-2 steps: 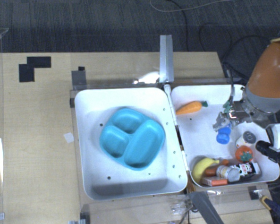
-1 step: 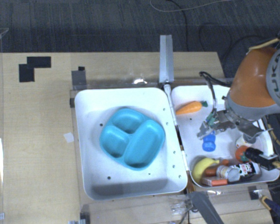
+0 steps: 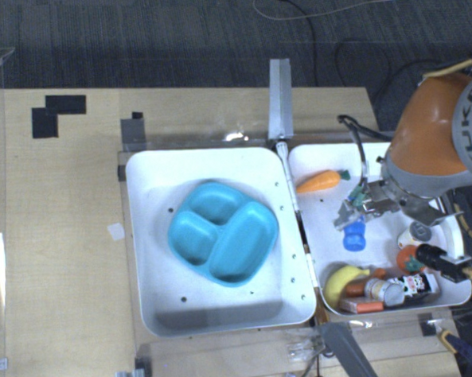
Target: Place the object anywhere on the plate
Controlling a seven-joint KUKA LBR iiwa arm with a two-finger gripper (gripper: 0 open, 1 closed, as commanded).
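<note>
Two shallow white plastic bins sit side by side on the pale wooden bench [image 3: 57, 258], touching along a shared middle edge. The left bin [image 3: 159, 308] holds the blue three-compartment plastic plate [image 3: 223, 232], lying near its centre. In the right bin [image 3: 314, 159], an orange toy carrot [image 3: 318, 182] lies at the far left corner. The grey metal gripper [image 3: 360, 202] hangs over the bin's middle, with a small blue plastic object [image 3: 355, 238] just below it toward the near side. Along the near wall lie a yellow toy banana [image 3: 343, 280], at the left, and a small dark-labelled bottle [image 3: 409, 286] to its right.
</note>
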